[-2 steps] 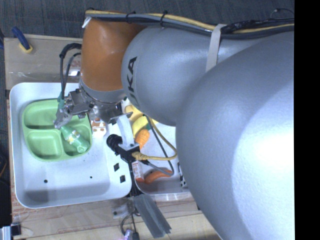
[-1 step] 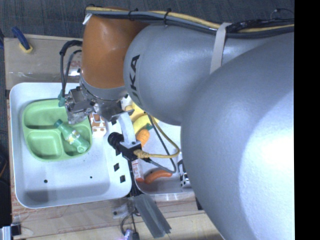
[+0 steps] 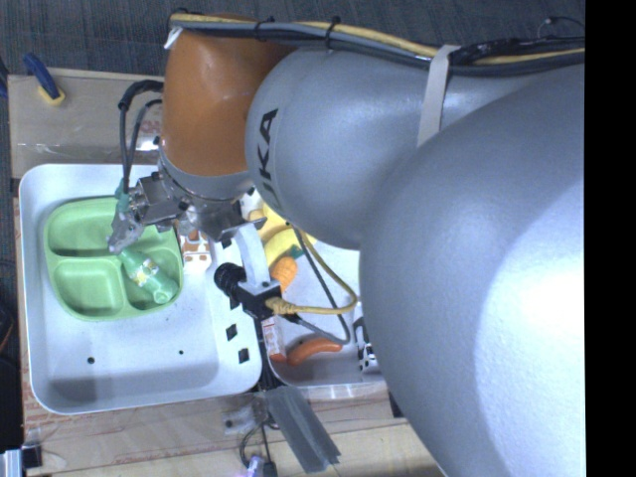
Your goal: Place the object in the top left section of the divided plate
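A green divided plate [image 3: 75, 237] lies in the left white bin [image 3: 129, 366]. A small clear object with green marks [image 3: 151, 276] rests in the plate's lower right section. My gripper [image 3: 127, 229] hangs over the plate's right side, just above and left of that object, at the boundary between the top section and the lower right one. Nothing shows between the gripper and the object that tells whether they touch.
The grey arm with its orange band [image 3: 204, 97] covers most of the right bin. Visible there are a yellow item [image 3: 278, 238], a small orange piece [image 3: 288, 266] and a red-orange item [image 3: 314, 348]. A blue and yellow tool [image 3: 44, 78] lies on the bench at top left.
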Available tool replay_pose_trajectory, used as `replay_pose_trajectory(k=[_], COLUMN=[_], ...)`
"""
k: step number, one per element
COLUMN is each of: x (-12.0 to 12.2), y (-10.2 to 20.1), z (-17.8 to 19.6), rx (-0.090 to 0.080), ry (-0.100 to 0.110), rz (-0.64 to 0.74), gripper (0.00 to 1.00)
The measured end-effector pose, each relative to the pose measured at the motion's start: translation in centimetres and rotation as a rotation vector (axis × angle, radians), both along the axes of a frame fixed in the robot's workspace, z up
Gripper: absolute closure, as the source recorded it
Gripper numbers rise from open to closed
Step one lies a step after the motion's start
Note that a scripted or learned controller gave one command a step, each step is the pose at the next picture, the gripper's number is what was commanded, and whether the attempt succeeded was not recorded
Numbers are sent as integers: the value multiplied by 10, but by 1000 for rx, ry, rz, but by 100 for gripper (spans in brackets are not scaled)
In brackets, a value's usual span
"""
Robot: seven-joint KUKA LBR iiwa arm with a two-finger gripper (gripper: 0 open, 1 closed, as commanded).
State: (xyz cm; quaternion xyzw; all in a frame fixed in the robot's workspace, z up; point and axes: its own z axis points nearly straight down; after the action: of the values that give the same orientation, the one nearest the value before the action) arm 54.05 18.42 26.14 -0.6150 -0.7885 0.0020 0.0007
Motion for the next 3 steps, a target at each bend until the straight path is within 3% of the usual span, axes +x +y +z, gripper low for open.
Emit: replay_pose_trajectory(k=[1,2,3], x=[0,0,0], y=[1,1,2], z=[10,9,19], rx=[0,0,-1], ry=[1,1,2], rz=[8,9,17], gripper=[100,0,100])
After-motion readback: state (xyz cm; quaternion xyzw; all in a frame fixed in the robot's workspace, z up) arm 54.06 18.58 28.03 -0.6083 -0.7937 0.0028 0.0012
